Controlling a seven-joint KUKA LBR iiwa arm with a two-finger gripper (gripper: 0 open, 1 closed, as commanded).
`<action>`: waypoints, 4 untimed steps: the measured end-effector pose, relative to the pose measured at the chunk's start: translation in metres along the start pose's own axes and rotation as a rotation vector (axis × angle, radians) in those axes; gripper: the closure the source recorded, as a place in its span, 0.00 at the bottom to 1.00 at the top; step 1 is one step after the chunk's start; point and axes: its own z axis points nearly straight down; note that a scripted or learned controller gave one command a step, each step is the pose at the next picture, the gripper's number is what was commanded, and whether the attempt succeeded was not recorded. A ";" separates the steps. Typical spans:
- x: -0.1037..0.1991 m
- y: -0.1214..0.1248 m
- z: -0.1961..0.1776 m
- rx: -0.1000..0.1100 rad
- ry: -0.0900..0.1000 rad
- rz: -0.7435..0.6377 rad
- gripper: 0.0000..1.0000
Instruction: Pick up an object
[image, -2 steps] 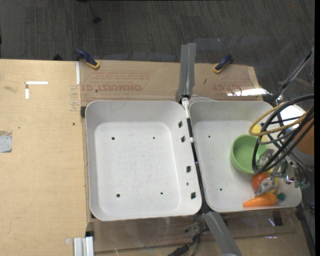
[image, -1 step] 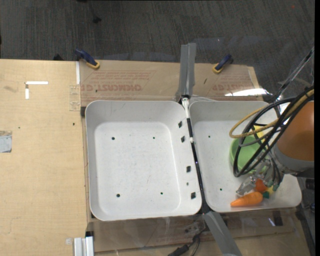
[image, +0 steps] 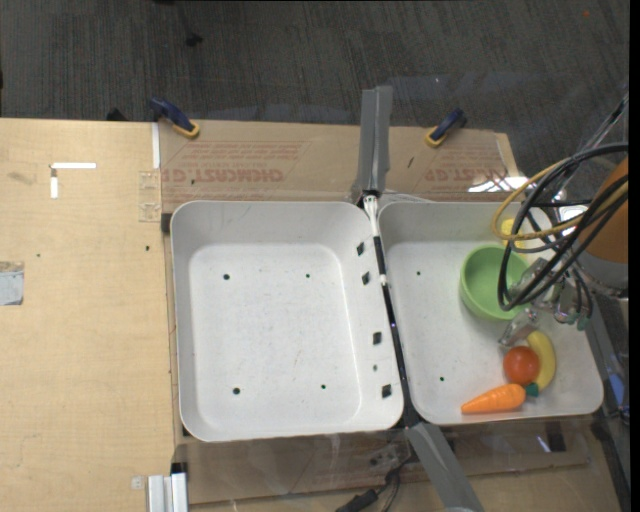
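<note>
In the right bin (image: 430, 330) lie a green bowl (image: 483, 285), a red tomato (image: 519, 365), a yellow banana (image: 544, 356) and an orange carrot (image: 493, 400). My gripper (image: 521, 327) hangs low at the bowl's near right edge, just above the tomato and beside the banana. Nothing shows as held in it. The arm and its yellow and black cables (image: 560, 230) come in from the right and hide the bowl's right side.
The left bin (image: 182, 300) sits beside the right one, with a grey bar (image: 375, 140) rising between them at the back. Two clamps (image: 175, 117) (image: 445, 127) hold cardboard behind the bins. A wooden board (image: 80, 300) lies to the left.
</note>
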 end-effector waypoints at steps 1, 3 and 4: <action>0.067 -0.020 -0.002 -0.002 -0.007 -0.014 0.00; -0.002 0.059 -0.001 -0.002 -0.001 -0.532 0.00; -0.007 0.145 0.000 -0.002 -0.001 -0.305 0.00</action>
